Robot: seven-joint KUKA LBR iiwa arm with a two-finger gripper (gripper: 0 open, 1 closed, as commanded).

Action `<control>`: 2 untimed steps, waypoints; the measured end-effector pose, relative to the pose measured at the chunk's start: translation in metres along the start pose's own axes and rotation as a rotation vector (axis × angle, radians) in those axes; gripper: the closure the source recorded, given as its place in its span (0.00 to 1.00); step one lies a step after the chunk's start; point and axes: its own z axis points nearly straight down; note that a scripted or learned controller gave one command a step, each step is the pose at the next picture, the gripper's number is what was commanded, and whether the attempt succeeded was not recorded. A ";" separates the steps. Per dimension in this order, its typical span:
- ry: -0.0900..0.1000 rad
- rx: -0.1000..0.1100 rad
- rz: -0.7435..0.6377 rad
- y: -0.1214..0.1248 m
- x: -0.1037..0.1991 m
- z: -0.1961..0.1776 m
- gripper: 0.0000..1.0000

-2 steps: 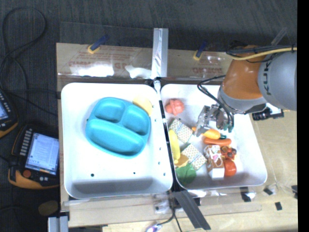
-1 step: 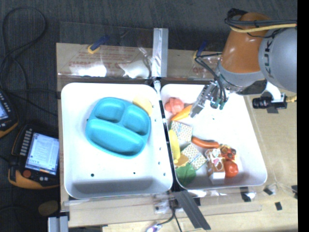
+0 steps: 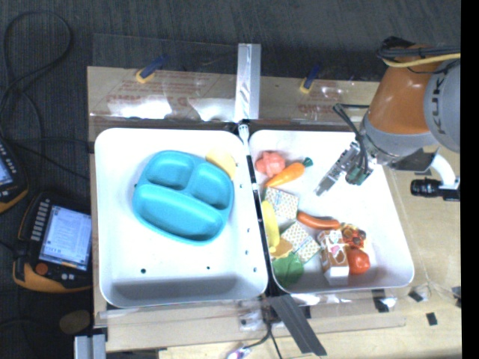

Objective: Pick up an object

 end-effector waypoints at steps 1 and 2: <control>0.003 0.000 0.293 -0.026 0.024 0.017 1.00; 0.003 0.000 0.477 -0.074 0.042 0.000 1.00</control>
